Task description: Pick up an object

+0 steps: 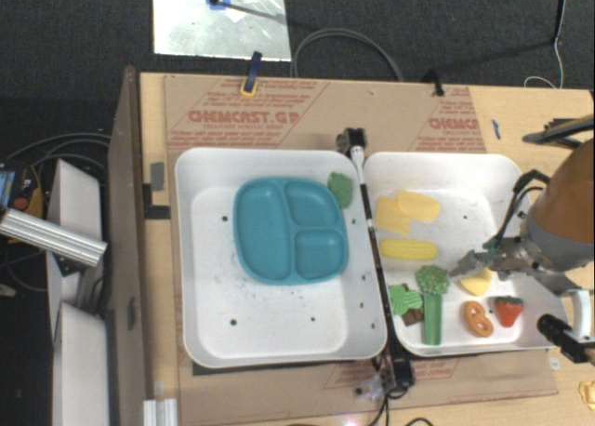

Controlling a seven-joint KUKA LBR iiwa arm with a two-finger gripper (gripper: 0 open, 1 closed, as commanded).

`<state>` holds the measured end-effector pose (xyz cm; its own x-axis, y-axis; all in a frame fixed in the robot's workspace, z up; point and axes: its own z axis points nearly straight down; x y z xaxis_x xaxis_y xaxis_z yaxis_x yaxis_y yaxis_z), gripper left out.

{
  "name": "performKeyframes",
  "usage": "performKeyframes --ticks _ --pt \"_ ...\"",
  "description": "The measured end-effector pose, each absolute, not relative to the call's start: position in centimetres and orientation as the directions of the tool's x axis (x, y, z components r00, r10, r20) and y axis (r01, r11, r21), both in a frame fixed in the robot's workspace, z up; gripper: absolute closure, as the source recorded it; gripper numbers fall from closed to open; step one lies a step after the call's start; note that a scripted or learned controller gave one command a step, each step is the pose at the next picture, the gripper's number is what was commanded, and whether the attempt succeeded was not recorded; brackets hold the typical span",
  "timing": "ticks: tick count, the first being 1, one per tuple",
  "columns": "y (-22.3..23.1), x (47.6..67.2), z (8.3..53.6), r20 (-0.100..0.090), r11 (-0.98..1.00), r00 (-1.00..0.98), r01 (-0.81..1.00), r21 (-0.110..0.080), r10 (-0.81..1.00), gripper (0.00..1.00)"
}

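The right bin (465,173) holds several toy foods. A pale yellow piece (407,210) lies near its middle, with a corn cob (407,249) below it. A broccoli (431,301) and a small green leafy piece (404,300) lie at the front. A pretzel (478,318), a red strawberry (508,310) and a yellow wedge (477,286) sit at the front right. My gripper (476,264) reaches in from the right and hangs low, just above the yellow wedge. Nothing shows held in it.
The left bin (209,322) holds a blue divided plate (288,229) with a green toy (341,189) at its upper right corner. A black ridge (369,229) separates the bins. The arm's grey and orange body (567,219) covers the right bin's right edge. Cardboard (279,113) lies behind.
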<state>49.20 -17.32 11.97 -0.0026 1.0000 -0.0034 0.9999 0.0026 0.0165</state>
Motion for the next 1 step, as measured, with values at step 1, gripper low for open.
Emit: performKeyframes --ticks 1 --pt "-16.77 48.93 8.93 -0.002 -0.002 0.002 1.000 0.009 1.000 0.00"
